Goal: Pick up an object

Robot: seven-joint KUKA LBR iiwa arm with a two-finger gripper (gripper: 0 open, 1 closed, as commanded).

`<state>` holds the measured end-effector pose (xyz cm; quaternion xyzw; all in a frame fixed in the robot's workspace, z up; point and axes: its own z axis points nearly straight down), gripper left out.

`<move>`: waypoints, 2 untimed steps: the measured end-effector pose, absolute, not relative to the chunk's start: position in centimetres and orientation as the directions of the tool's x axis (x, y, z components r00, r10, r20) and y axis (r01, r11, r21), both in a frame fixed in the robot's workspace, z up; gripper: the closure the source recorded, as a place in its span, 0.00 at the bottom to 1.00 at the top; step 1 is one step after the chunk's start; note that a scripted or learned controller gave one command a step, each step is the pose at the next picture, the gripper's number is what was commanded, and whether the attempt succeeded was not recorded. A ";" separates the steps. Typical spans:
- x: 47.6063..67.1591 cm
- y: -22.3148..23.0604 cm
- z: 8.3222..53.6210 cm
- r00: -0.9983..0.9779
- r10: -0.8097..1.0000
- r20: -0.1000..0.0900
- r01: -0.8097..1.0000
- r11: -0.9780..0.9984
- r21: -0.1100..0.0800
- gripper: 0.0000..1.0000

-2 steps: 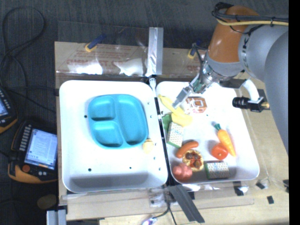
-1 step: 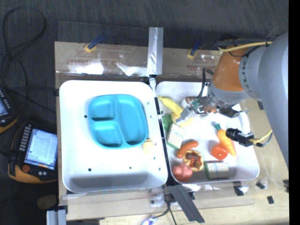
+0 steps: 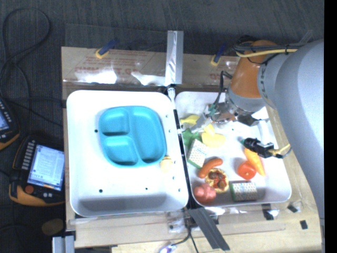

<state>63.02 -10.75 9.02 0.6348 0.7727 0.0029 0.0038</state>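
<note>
Sitting in the right bin (image 3: 279, 191) is a whole jumble of toy food: a hot dog (image 3: 210, 166), a tomato (image 3: 246, 170) just left of a carrot (image 3: 255, 161), a pink apple-looking thing (image 3: 205, 193) at the near edge, and a yellow piece (image 3: 212, 138) toward the far side. The gripper (image 3: 220, 112) is down at the far left corner of that bin, near the yellow stuff, and honestly I can't tell if it's got anything or how it's set. Left bin (image 3: 84, 194) has a blue divided tray (image 3: 131, 135) in it.
</note>
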 end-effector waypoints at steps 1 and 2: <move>63.1 -10.7 9.9 -0.197 0.980 -0.007 0.980 0.197 0.009 1.00; 66.8 -7.1 18.3 -0.161 0.987 -0.004 0.987 0.161 -0.003 1.00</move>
